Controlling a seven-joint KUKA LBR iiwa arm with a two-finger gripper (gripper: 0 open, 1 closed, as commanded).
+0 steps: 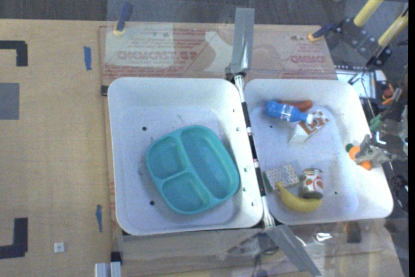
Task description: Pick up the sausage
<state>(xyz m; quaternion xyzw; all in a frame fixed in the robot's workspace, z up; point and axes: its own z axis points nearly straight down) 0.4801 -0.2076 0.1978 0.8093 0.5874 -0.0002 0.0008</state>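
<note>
Sausage [301,104], probably the reddish piece tucked behind the blue bottle [283,111] in the right bin [369,201], we should approach from above, though we cannot tell the pincer [367,154] state.

Enters from beyond the right wall of the right bin [375,199], at about the middle of that wall's length. Shows as dark, partly blurred arm [389,130] links outside the bin, just past the same wall. Terminates in the gripper [367,154], located over the bin's right rim and just inside it. Carries small orange marks at the gripper's bin-side end. Touches nothing inside the bin, so far as can be made out.
</note>
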